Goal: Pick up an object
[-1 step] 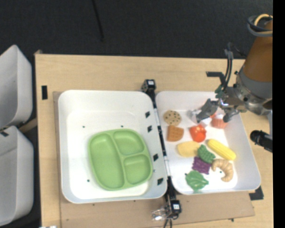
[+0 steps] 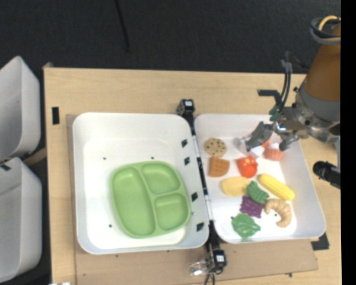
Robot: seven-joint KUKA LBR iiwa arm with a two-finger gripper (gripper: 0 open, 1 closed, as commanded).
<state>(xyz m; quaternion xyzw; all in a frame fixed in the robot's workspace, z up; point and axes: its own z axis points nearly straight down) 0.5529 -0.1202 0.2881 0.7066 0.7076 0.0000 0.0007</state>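
Observation:
My gripper hangs over the back right part of the right bin, open, with nothing between its fingers. A small pink-red piece lies just below its right finger. A red toy tomato sits just in front of its left finger. Further toy foods lie in this bin: a cookie, an orange wedge, a pale yellow lump, a corn cob, a green vegetable, purple grapes, a croissant and a green leaf.
The left bin holds a green divided plate. A raised divider with black clips runs between the two bins. The arm's orange band stands over the bench's right side. White blocks stand off the bench at the left.

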